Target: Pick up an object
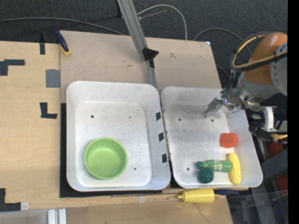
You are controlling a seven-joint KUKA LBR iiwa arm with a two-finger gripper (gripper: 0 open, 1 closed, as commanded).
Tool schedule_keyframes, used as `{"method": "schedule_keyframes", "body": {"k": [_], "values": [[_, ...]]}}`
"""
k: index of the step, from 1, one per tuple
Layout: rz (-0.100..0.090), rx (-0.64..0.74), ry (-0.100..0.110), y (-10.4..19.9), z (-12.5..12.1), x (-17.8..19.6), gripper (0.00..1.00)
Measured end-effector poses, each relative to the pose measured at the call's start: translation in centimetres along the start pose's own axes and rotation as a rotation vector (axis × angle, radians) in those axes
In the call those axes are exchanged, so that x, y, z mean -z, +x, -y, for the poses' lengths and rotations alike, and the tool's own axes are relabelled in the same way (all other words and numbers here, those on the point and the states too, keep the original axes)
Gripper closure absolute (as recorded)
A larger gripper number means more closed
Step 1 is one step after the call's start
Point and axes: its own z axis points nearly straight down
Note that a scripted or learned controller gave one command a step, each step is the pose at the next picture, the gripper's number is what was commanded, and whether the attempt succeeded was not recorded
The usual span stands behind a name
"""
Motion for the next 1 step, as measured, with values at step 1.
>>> {"method": "schedule_keyframes", "body": {"k": [1], "values": [[0.001,0.000,-0.001,0.12,0.10,-5.45,0.00]]}}
